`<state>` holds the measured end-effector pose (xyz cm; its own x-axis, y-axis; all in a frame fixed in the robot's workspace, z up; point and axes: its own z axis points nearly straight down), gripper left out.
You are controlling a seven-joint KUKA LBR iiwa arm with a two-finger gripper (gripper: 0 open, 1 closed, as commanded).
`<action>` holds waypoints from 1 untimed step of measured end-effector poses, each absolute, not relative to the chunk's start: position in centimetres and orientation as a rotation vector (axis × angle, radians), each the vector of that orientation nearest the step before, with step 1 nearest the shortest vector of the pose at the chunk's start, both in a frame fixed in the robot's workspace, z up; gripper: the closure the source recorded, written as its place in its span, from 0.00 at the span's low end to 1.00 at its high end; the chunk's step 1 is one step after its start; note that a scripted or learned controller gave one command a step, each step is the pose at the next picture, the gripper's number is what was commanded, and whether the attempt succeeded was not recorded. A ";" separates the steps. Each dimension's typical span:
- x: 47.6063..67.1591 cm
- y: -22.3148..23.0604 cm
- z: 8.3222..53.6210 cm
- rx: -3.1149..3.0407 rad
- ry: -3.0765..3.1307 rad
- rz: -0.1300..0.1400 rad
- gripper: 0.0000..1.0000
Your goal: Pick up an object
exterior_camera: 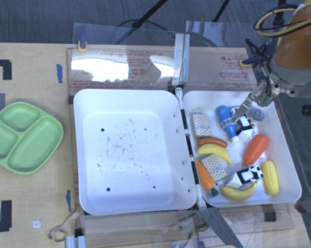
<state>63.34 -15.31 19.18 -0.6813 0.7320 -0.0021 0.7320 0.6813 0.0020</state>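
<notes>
gripper [241,114] over right bin [290,187] on wooden bench [31,200]

Both bins are white, the left bin [127,149] marked with faint blue scribbles and dark dots. The right bin [289,185] shows a blue bottle [225,119], an orange carrot [256,148], yellow corn [270,177], two yellow bananas [214,151], and a black-and-white cow toy [248,175]. The divided plate [23,137] is pale green, and the arm [295,40] has an orange band
</notes>
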 end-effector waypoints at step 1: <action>58.6 -12.7 19.9 1.452 2.785 0.002 0.00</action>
